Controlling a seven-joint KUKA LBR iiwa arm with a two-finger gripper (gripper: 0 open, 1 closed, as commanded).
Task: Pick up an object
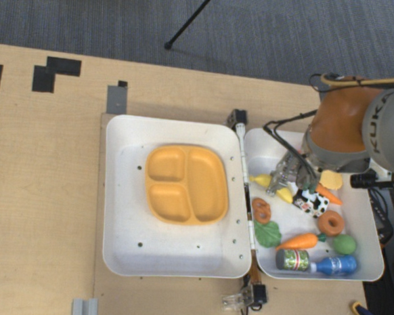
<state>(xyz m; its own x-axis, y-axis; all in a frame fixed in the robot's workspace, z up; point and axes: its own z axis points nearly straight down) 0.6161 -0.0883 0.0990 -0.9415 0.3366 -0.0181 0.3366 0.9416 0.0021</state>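
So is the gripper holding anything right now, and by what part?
Cannot be told. The gripper is down in the right bin above a yellow toy, but nothing is clearly seen between its fingers.

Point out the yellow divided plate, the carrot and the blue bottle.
yellow divided plate (185, 184): camera view, on the ridge between its compartments.
carrot (300, 241): camera view, middle of its orange body.
blue bottle (336, 266): camera view, middle of its blue body.

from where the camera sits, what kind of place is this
Most likely a robot lab bench set up for grasping trials. A grey and orange arm reaches over two white bins, the right one is heaped with small toy foods like a carrot, and a stand leg crosses the grey carpet.
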